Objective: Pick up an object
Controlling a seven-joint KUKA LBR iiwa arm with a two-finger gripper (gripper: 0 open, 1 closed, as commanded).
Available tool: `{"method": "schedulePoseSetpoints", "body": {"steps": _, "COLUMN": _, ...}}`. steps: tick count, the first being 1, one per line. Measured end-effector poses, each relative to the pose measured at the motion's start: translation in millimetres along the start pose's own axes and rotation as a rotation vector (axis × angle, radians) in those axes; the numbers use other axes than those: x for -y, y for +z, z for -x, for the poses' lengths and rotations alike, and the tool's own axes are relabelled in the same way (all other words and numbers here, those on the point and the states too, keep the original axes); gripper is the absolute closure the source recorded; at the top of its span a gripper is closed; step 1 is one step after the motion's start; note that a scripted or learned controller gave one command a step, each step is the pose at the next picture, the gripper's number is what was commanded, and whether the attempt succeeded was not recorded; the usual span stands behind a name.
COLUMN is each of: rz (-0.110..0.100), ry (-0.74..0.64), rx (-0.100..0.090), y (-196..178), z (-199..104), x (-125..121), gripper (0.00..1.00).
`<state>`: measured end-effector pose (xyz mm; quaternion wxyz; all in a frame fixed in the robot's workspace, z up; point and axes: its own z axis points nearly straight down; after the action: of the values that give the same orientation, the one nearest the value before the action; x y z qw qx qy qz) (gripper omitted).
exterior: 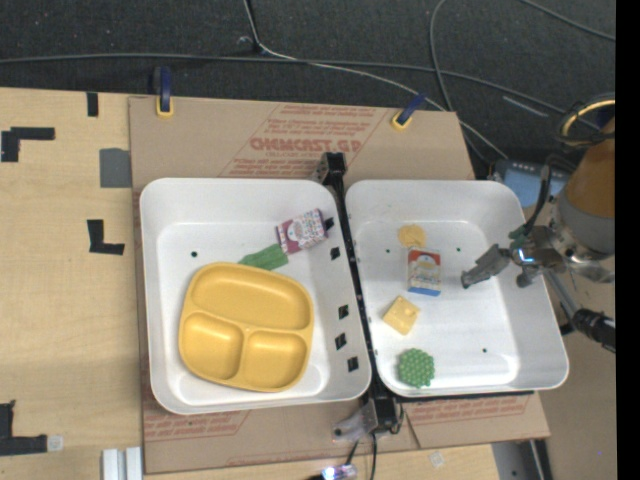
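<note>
Over the right bin's (535,268) right wall, the jaws (485,268) reach in from the arm (590,193) at the edge of the view. One dark finger (482,269) points left and down into the bin, its tip above the white floor, clear of everything there; whether the jaws stand apart or together I cannot tell from this slant. Nothing sits between them.

Just left of that tip lies a small carton (425,271) with a red top and blue base, near the bin's middle. Above the carton is a small yellow piece (411,235). Below the carton, toward the divider, lies a pale yellow wedge (402,315), and nearer the front wall a round green knobbly ball (416,367).

The left bin (160,268) holds a yellow tray (245,325) with three compartments, taking up most of its floor. Beyond the tray's far edge a green piece (264,258) lies touching a purple and white packet (304,230), which sits close to the divider.

Both bins rest on a cardboard sheet (300,138) with red print, held to the table (60,268) by two clamps (163,96) at its far edge.
</note>
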<state>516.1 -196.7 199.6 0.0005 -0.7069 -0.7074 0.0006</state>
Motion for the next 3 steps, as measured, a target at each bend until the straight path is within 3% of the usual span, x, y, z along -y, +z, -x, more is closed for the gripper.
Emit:
{"method": "schedulePoseSetpoints", "body": {"steps": 2, "rz": -0.004, "ry": 0.0, "rx": -0.001, "y": 98, "z": -8, "x": 12, "gripper": 0.0}}
{"method": "schedulePoseSetpoints", "body": {"steps": 3, "rz": 0.001, "ry": 0.0, "rx": 0.001, "y": 115, "z": -8, "x": 11, "gripper": 0.0}}
